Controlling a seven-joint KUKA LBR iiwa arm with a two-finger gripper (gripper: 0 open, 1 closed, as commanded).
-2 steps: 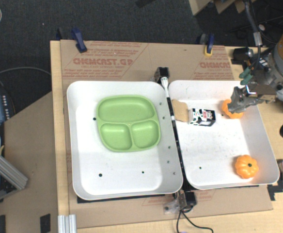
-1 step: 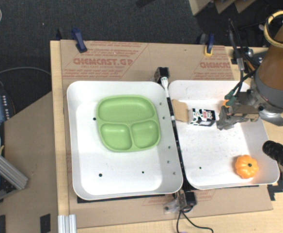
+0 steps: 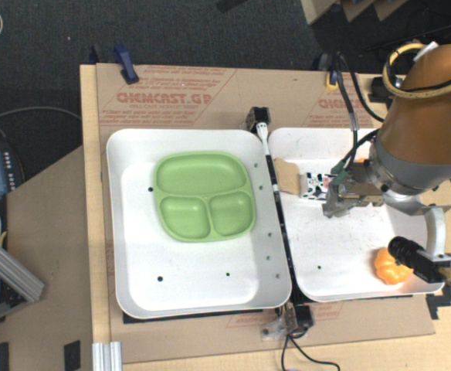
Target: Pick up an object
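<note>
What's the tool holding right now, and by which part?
Cannot tell. The tool sits low in the right bin, beside a small printed box; no grasp is visible. The orange object lies apart.

arm: reaching from right, bent down | claw [image 3: 335,205]: low

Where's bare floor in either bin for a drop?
Left bin: a strip below the green tray. Right bin: centre floor left of the orange object. Crowded at the top, around the gripper and small box.

Green divided plate [image 3: 205,195] — white bins [image 3: 133,230] — orange object [image 3: 390,267].
</note>
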